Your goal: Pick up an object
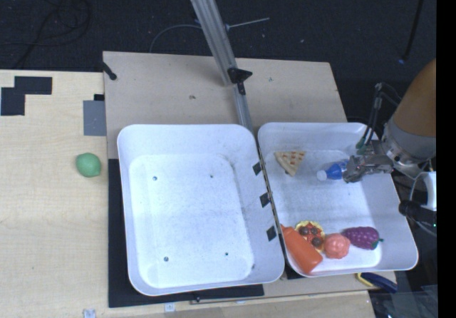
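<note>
From above, the table (299, 92) carries two white bins side by side. The left bin (135, 142) has only a bare, speckled floor. The right bin (399, 256) holds all the toys.

The arm (417, 113) reaches in from the right, and its claw (354, 170) sits low over the upper right part of the right bin. A small blue bottle (332, 172) with a white cap lies on its side there, cap pointing left, its blue end right at the claw's tip. Whether the claw is clenched on the bottle or merely touching it cannot be told; the dark fingers blur together at this angle.

Just left of the bottle, near the bin's upper left, lies a waffle wedge (290, 160). Along the bin's front edge sit four more toys in a row: an orange carrot (301, 252) at the left corner, a small flowery piece (309, 229) just above it, a pink ball (336, 246) beside it, and purple grapes (362, 237) to the right.

On the table well left of the bins rests a green ball (88, 165). A grey metal bar (217, 31) slants up from between the bins' back edges.
</note>
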Controlling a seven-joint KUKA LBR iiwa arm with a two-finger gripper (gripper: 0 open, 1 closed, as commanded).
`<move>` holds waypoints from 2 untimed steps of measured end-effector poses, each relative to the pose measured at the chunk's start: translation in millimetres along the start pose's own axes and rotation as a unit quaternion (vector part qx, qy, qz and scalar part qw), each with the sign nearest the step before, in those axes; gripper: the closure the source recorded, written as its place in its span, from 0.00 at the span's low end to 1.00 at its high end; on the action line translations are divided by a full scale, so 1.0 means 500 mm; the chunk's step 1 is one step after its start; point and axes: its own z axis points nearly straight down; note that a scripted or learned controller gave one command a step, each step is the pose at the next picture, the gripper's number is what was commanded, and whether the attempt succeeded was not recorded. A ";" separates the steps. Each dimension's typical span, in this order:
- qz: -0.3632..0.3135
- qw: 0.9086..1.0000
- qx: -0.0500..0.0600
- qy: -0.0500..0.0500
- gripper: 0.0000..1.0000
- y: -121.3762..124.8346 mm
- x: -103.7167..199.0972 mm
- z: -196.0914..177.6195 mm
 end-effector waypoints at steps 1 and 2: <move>0.000 1.000 0.000 0.000 1.00 0.003 0.004 -0.123; 0.000 1.000 0.000 0.000 1.00 0.005 0.003 -0.228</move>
